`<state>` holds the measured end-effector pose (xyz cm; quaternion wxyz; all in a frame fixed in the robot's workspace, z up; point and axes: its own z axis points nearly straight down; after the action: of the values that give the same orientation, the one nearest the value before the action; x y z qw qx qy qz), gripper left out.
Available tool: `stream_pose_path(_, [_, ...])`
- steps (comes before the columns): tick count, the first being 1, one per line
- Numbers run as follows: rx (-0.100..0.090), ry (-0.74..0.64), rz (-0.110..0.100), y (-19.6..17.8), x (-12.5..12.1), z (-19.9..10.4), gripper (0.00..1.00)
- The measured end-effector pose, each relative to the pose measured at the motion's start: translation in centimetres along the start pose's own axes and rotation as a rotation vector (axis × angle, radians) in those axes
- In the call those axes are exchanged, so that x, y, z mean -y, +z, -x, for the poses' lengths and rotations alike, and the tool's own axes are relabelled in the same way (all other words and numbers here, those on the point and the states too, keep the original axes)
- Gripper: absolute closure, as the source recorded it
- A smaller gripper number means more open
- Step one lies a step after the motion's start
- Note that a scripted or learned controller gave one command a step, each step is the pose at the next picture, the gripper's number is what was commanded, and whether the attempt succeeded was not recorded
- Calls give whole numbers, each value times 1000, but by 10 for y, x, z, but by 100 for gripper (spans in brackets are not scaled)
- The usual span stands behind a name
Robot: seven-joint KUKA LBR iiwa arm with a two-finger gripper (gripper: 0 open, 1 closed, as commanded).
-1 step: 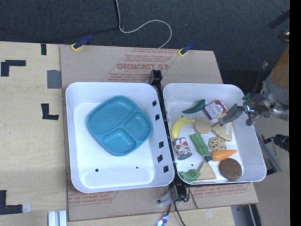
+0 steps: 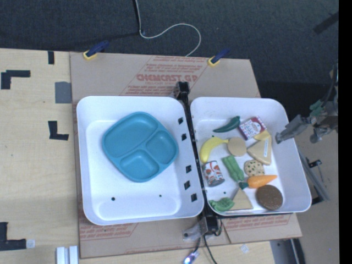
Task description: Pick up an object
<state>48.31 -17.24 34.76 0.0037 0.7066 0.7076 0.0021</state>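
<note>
Over at the right edge of the right white plastic bin (image 2: 236,100): grey robot gripper (image 2: 281,135), up above the rim. Too small and blurry to tell how wide open or shut, and nothing seen held in it.

Down in that bin, a heap of small toy food. Closest to the gripper: pale yellow cheese wedge (image 2: 262,150), just to its left and a bit lower, with the thin end pointing up toward the gripper. Beside the wedge, a red and white little packet (image 2: 251,127) and a round tan cookie (image 2: 237,146). Farther left, a yellow toy banana (image 2: 212,146).

Probably a short reach left and down to the wedge. Tight fit, though, with toys touching on every side.
</note>
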Motion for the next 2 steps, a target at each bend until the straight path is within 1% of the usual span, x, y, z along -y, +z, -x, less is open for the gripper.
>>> stream_pose_path(1, [-2, -1, -9, -4, -1, -1, 100])
stream_pose_path(2, [8, 4, 10, -197, -2, 55, 100])
